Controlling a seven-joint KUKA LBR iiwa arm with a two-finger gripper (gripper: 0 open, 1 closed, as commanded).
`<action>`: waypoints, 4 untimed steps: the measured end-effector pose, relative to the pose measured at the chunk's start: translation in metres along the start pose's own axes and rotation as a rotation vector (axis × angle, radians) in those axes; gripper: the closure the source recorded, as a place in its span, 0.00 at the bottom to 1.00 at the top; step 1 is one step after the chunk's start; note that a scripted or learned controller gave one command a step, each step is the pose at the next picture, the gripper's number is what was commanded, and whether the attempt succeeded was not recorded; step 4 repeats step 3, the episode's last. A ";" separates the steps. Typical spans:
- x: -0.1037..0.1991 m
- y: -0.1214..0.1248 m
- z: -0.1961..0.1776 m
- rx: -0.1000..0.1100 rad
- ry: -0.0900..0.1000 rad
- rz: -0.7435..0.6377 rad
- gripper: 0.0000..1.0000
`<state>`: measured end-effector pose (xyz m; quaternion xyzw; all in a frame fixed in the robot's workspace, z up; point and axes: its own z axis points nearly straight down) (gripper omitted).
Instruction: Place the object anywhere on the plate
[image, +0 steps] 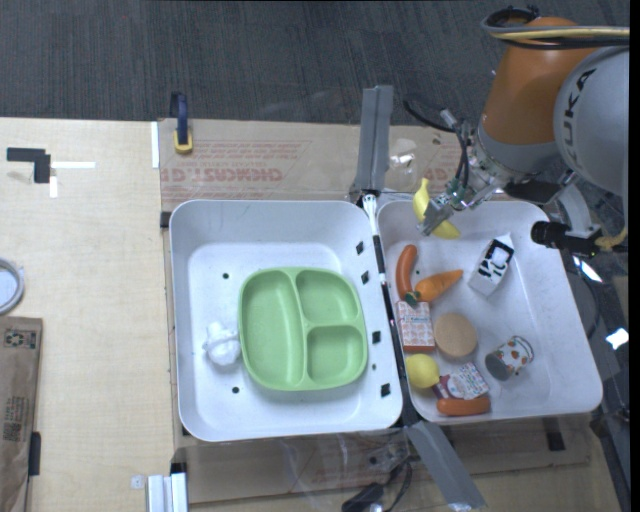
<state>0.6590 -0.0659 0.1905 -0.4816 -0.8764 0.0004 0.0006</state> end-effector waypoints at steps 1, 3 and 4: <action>0.074 -0.021 0.000 0.000 0.000 -0.432 1.00; 0.173 -0.005 0.000 0.000 0.001 -0.602 0.00; 0.173 -0.005 0.000 0.000 0.001 -0.602 0.00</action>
